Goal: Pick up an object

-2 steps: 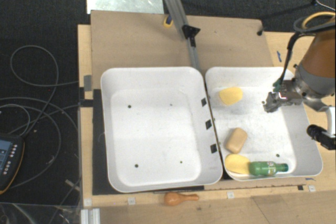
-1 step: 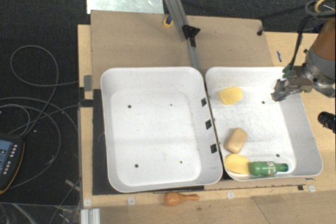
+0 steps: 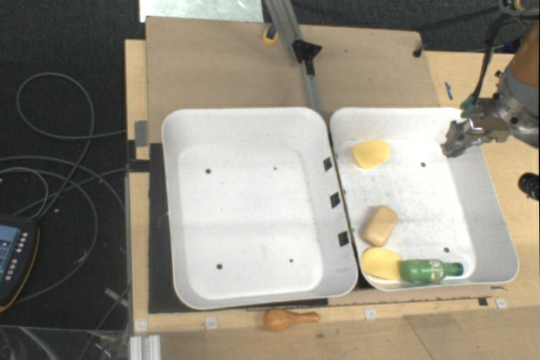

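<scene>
- Nearest you, on the bench's front lip outside both bins, one small orange pear-shaped item lies on its side, just below the left bin's front rim.
- In the right bin you have four objects. Along its front wall lies one green bottle, on its side, its cap pointing right.
- Touching that bottle's left end is one pale yellow lump, pressed into the front-left corner.
- Just behind the lump sits one tan block, close to the divider between the bins and tilted a little.
- Farther back, near the same divider, lies a second yellow piece, well apart from the tan block.
- That makes two yellow pieces, one tan block and one green bottle for you to choose from, all crowded to the bin's left and front; the middle and right of its floor are bare white.
- The left bin shows you plain white floor.
- The gripper hangs over the right bin's back-right rim, well away from every object. You can see nothing between its fingers; how wide they stand, you cannot tell from here.
- Farthest back, a grey pole slants across the bench.
</scene>
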You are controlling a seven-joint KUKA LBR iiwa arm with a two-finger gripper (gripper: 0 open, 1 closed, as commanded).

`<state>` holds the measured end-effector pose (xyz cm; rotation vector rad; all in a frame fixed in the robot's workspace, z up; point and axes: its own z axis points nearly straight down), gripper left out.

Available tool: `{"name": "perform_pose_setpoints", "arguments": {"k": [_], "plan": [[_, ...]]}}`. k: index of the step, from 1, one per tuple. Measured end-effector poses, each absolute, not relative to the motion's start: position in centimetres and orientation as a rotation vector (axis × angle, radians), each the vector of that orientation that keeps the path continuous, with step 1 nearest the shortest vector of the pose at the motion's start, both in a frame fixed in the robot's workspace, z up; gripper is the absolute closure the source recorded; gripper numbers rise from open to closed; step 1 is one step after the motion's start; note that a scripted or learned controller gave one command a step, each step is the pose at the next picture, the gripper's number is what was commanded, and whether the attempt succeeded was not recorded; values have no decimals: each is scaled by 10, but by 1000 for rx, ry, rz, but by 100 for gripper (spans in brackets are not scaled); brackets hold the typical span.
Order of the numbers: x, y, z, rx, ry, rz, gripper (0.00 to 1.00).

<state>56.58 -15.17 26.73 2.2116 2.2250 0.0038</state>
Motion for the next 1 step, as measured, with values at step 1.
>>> {"name": "perform_pose_setpoints", "arguments": {"k": [1], "plan": [[578, -104, 270, 2209, 2232, 5, 100]]}}
